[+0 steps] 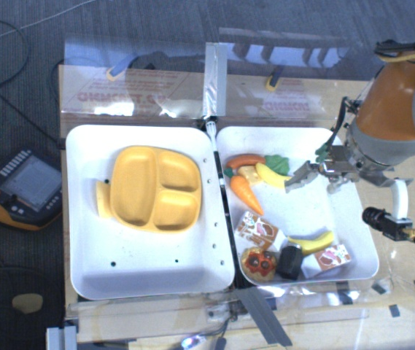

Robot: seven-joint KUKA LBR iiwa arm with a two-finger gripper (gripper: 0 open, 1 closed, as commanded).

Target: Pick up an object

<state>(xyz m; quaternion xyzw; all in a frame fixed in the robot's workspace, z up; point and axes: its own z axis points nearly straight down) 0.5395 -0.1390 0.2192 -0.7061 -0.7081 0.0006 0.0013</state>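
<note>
2 carrots [242, 173] and a banana [269, 174] flank the gripper [316, 179].

Toy food scattered in right bin [353, 228]: carrot [245, 192], 2 bananas [272, 175], small packets [257, 229].

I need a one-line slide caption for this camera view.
Gripper above right bin of toy food; yellow tray in left bin.

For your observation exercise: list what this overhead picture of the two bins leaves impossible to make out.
- Gripper, camera view: too blurred to tell what it is doing.
- Small packets in the right bin: print too small to read.
- Yellow tray: hides part of the left bin floor.
- Arm: cut off at the right.
</note>
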